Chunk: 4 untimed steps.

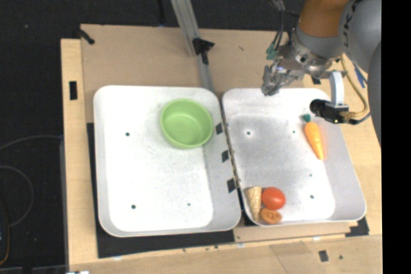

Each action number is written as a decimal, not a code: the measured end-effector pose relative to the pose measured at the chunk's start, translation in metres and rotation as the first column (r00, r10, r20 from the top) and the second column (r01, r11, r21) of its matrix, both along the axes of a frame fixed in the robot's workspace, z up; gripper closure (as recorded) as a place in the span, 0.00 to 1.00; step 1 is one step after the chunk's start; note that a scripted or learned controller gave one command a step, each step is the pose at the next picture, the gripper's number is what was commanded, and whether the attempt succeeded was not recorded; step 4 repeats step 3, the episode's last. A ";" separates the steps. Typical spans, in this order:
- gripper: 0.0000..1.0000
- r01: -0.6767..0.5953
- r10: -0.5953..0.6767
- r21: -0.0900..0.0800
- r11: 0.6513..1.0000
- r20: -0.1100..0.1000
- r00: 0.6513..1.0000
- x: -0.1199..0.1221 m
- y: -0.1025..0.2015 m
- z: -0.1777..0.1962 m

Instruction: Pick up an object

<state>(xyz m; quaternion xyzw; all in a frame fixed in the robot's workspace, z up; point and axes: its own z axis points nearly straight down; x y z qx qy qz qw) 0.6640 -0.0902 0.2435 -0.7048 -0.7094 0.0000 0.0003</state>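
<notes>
The claw (272,87) hovered over the right bin's (282,138) far rim; whether it was apart or together could not be determined. The carrot (313,139) lay below-right of it, well apart, in that bin.

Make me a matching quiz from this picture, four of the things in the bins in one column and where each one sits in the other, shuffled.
Things:
1. green bowl
2. carrot
3. tomato
4. gripper

Places:
A. near corner of the right bin
B. over the right bin's far edge
C. left bin, far half
D. right bin, along its right side

Pairs: 1-C, 2-D, 3-A, 4-B
</notes>
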 end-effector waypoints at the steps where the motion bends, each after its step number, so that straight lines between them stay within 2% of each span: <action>1: 1.00 0.000 0.000 0.000 1.000 0.000 1.000 -0.001 0.051 -0.011; 3: 1.00 0.003 -0.003 0.001 1.000 0.002 1.000 -0.003 0.144 0.008; 4: 1.00 0.003 -0.003 0.001 1.000 0.002 1.000 -0.003 0.144 0.008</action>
